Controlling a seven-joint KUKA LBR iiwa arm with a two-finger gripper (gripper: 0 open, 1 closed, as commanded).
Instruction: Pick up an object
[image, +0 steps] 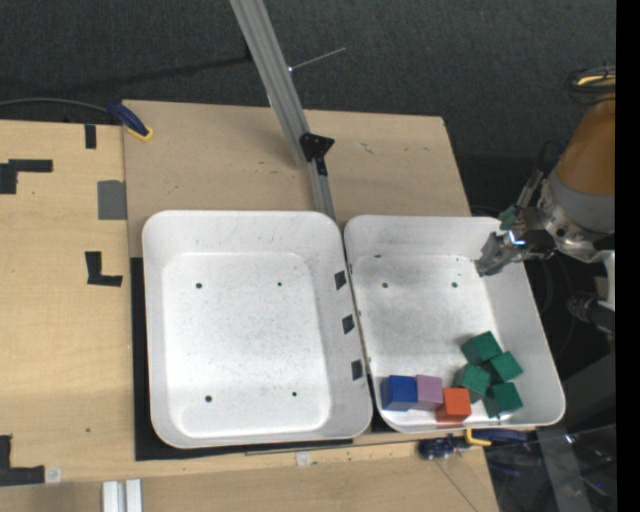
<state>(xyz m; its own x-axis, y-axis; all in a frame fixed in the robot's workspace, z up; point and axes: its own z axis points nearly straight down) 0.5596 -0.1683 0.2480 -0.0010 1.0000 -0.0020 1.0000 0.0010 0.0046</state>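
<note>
You see four green blocks (490, 370), one blue cube (401, 390), one lilac cube (429, 389) and one orange cube (456, 402) in the right white bin (420, 300); state of the gripper (497, 255) jaws cannot be told.

Blocks (470, 382) crowded against the right bin's (420, 235) near wall, open floor behind them.

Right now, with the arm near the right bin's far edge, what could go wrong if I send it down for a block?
The gripper sits at the right bin's rim and might clip it. The green blocks are clumped in the near corner, against the wall. The blue block, purple block and orange block touch, leaving little finger room.
</note>
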